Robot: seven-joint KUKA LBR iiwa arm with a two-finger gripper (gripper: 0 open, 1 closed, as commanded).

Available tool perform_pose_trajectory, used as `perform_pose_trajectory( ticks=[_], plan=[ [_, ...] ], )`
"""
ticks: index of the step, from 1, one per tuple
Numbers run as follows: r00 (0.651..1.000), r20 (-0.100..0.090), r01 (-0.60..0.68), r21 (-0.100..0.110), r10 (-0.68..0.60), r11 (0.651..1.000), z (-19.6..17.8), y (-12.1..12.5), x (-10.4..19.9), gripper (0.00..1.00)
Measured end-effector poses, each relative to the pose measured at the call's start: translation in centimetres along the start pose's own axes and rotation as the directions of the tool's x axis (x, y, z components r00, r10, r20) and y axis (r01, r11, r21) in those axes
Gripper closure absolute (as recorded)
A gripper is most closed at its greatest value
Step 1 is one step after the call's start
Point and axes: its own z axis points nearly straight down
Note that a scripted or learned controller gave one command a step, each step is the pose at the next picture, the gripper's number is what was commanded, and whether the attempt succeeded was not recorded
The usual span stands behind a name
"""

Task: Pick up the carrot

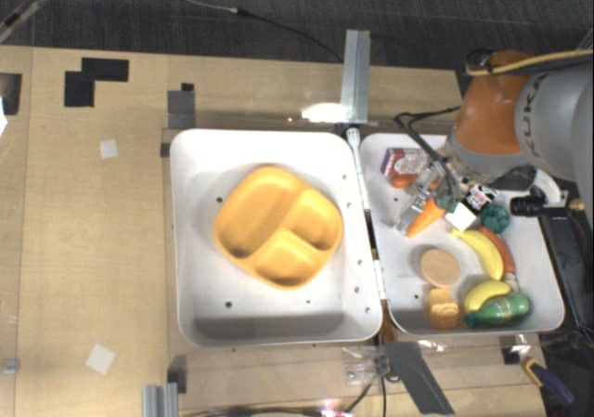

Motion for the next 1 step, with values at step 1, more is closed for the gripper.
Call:
perform_pose_trajectory(
  ticks=[1],
  plan=[
    [1.0, 0.012, 0.007, -0.004, -0.007, 1.0, -1.3, 0.28, -0.25, 1.0]
  ],
)
